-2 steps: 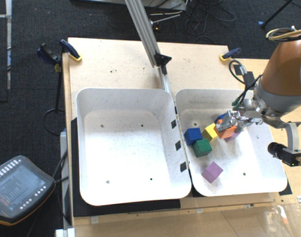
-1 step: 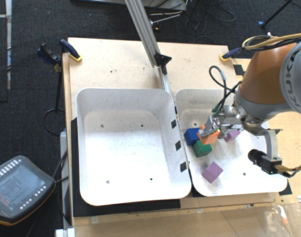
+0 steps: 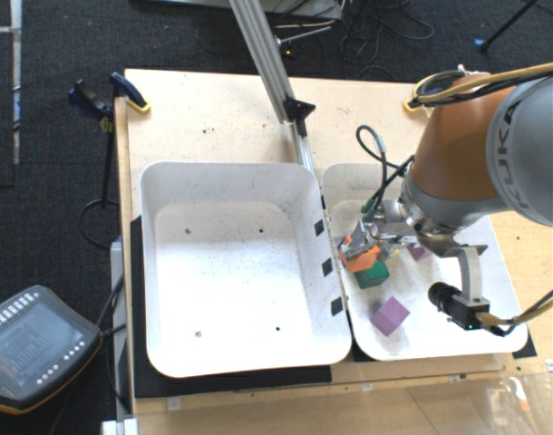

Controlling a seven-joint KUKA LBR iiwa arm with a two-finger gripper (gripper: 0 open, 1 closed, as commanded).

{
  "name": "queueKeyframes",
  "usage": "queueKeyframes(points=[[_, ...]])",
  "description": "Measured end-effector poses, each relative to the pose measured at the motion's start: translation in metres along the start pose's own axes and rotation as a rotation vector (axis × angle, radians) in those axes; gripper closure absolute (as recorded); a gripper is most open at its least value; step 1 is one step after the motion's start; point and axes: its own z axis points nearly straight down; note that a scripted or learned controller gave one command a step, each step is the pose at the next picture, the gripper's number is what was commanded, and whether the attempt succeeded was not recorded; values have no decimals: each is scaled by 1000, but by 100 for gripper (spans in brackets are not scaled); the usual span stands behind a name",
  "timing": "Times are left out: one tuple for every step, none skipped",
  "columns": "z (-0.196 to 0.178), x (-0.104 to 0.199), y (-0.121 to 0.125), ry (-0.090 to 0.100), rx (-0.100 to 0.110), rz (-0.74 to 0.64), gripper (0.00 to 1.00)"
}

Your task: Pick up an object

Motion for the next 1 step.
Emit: queueKeyframes(points=[[-4, 59, -13, 0, 0, -2, 100]])
